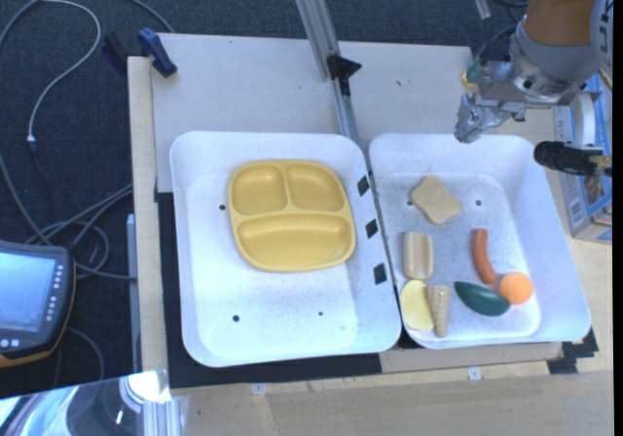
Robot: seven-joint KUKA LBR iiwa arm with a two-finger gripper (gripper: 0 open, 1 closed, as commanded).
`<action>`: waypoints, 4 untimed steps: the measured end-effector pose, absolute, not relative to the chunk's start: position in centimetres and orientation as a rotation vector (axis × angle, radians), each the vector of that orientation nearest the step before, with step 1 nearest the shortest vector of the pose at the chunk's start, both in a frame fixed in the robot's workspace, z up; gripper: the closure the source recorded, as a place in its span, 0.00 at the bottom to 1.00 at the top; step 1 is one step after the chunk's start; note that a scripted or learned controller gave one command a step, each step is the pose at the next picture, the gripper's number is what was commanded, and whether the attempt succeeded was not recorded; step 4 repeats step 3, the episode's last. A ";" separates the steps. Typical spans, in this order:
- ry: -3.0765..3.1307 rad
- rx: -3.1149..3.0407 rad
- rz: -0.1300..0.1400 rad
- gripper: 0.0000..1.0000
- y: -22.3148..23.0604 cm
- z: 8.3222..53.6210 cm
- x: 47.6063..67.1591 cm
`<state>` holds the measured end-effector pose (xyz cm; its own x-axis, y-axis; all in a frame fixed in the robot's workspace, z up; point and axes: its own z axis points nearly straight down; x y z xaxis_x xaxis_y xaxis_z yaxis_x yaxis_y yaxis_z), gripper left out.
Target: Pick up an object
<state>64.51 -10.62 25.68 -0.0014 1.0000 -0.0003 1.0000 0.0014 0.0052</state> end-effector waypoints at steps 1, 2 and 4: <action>2.228 2.217 0.001 1.00 -6.2 25.7 64.2; 2.232 2.216 0.001 1.00 -0.1 26.0 63.7; 2.232 2.218 -0.001 1.00 5.5 24.7 63.0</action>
